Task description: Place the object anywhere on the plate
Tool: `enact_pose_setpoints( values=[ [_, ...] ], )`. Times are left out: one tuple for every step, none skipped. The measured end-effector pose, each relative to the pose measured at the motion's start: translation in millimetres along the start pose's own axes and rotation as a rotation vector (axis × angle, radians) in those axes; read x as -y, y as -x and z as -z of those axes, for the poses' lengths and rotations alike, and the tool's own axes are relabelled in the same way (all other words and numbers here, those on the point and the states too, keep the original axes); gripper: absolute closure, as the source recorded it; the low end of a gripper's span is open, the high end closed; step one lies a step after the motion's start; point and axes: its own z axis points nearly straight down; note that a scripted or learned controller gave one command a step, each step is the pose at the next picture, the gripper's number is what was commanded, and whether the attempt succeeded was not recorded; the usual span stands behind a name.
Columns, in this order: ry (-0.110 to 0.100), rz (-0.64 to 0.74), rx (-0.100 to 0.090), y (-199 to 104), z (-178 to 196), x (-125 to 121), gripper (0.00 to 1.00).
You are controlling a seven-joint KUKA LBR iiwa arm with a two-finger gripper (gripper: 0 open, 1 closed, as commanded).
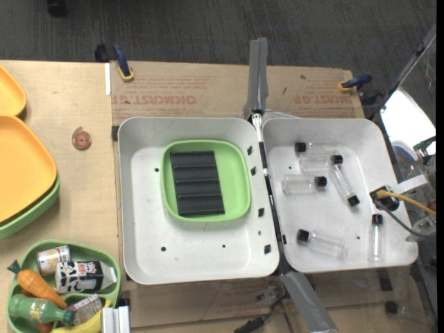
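Claw state I cannot tell from this view. Several clear vials with black caps (311, 182) lie scattered flat in the right bin (361, 137), some near its centre, one toward 6 o'clock and one toward 4 o'clock by the rim, all apart from the plate. At 9 o'clock from them, the green plate (238, 186) sits in the middle of the left bin (139, 207) and carries a dark ridged block (198, 182).

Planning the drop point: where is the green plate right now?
The green plate sits in the left white bin, slightly toward its back, with a dark ridged block on it.
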Motion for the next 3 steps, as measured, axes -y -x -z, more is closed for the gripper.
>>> enact_pose_setpoints(
  values=[
    [0.0, 0.0, 0.0, 0.0, 0.0, 0.0, 0.0],
    [0.0, 0.0, 0.0, 0.0, 0.0, 0.0, 0.0],
    [0.0, 0.0, 0.0, 0.0, 0.0, 0.0, 0.0]
  ],
)
